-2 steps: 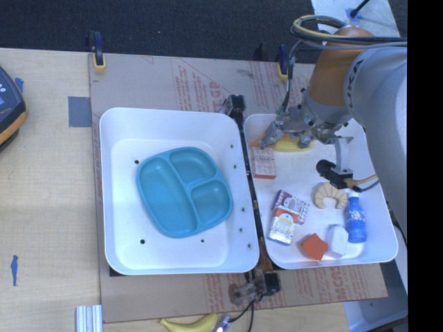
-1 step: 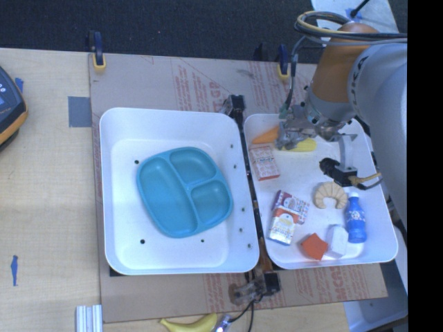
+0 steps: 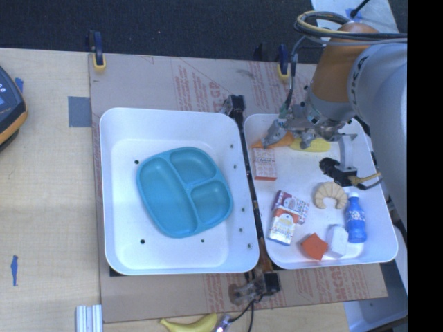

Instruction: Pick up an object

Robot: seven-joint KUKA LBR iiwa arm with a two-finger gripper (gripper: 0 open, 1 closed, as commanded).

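Note:
My gripper [image 3: 289, 127] hangs low over the far end of the right bin [image 3: 387, 251], its grey body hiding what lies directly under it. An orange thing [image 3: 272, 139] pokes out at its left side and a yellow thing [image 3: 313, 143] at its right; I cannot tell whether either is touched. Nearer in the same bin lie a small pale card packet [image 3: 264, 163], a red and white packet [image 3: 286, 216], a croissant [image 3: 330, 195], a blue bottle [image 3: 355, 217], an orange-red block [image 3: 313, 246] and a white piece [image 3: 338, 240].
The left bin [image 3: 118, 247] holds a blue divided plate [image 3: 184, 191]. A banana [image 3: 190, 322] lies on the bench at the front edge, outside the bins. A dark device [image 3: 10, 106] sits at the far left. The arm [image 3: 346, 61] fills the back right.

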